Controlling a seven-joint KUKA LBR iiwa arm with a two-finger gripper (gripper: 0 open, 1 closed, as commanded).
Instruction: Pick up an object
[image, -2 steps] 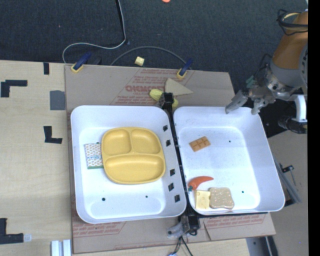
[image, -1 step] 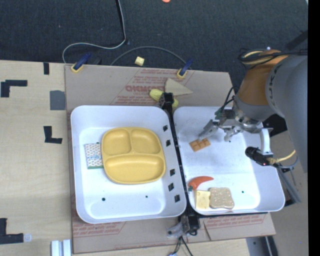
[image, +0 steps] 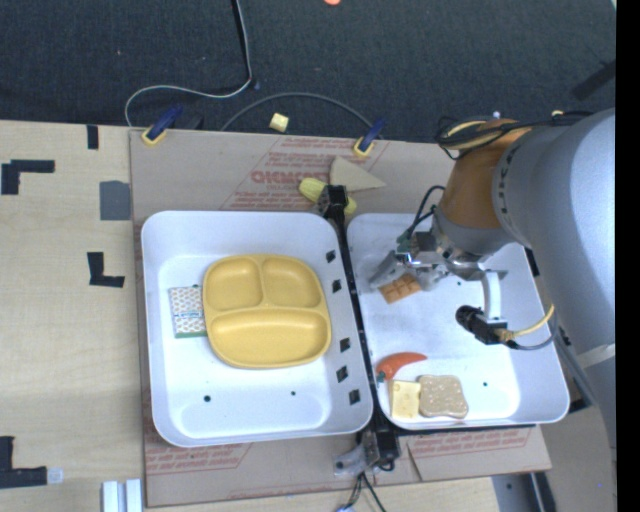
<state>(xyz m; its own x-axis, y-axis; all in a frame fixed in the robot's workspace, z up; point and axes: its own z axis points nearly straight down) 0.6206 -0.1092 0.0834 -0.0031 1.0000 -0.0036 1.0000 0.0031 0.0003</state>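
In the right bin (image: 500, 350), a small brown waffle-like piece (image: 402, 290) lies near the upper left. My gripper (image: 393, 268) hangs directly over it, just above and to its left, close to the bin's left wall. The view does not let me tell whether it touches the piece. A red-orange curved piece (image: 403, 361) lies lower in the bin. Below that sit a yellow cheese-like square (image: 405, 401) and a slice of bread (image: 441, 396), side by side at the front edge.
The left bin (image: 170, 250) holds a yellow divided plate (image: 267, 308) and a small green-patterned pad (image: 186, 309) by its left side. A black cable end (image: 478, 322) dangles from the arm over the right bin. Clamps and a yellow object (image: 315, 188) sit on the cardboard behind.
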